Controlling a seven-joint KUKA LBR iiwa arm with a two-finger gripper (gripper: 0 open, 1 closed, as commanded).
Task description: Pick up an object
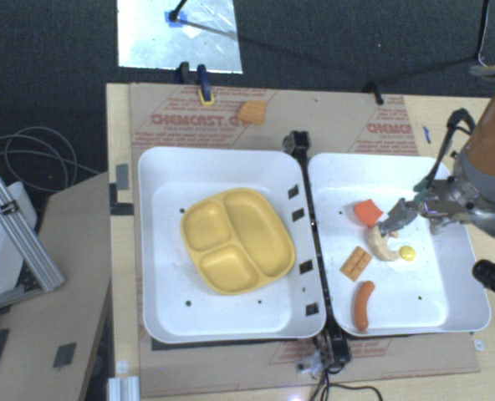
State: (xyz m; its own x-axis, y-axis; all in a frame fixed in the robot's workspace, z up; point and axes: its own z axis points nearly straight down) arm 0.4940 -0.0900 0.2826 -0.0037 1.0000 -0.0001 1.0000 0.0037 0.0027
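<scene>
Tool [395, 218] over right bin [461, 312], finger state unclear, beside orange block [367, 213], bare floor toward far rim.

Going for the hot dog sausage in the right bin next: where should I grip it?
Grip the reddish-orange toy sausage at its middle, coming straight down, closing across its narrow width. It lies flat, long axis nearly vertical in view, apart from the waffle-patterned orange cracker piece, so both sides look free.

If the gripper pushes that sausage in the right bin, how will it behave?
The sausage looks like a smooth, rounded toy, so it would probably roll sideways when nudged. It seems small and light, so likely slides easily on the slick white bin floor. Its glossy skin may slip between fingers.
</scene>
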